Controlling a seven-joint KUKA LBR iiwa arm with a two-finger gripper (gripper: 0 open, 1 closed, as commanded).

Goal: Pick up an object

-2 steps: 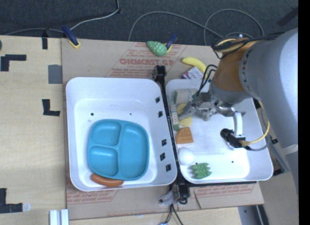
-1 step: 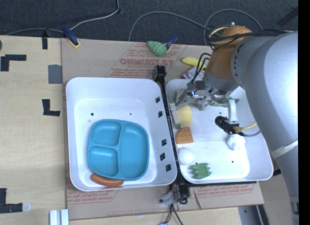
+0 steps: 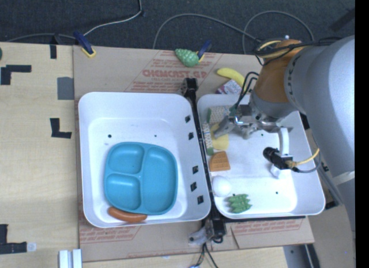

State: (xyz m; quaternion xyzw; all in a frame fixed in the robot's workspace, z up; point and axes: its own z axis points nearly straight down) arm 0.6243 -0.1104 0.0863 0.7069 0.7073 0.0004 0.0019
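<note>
My gripper [image 3: 222,125] reaches into the right bin [image 3: 288,200] near its upper left, just above a pale yellow piece [image 3: 221,142] and beside a grey-green patterned packet [image 3: 218,114]. Below them lie an orange wedge [image 3: 219,161], a white egg [image 3: 222,186] and a green leafy toy [image 3: 238,203]. The left bin [image 3: 92,111] holds a blue divided plate [image 3: 141,177] with an orange sausage [image 3: 127,215] at its lower edge.
The grey arm with its orange band [image 3: 277,82] covers the right bin's upper right. Outside the bins on the cardboard lie a banana [image 3: 230,75] and a green toy [image 3: 187,57]. A black cable piece [image 3: 279,158] hangs over the right bin.
</note>
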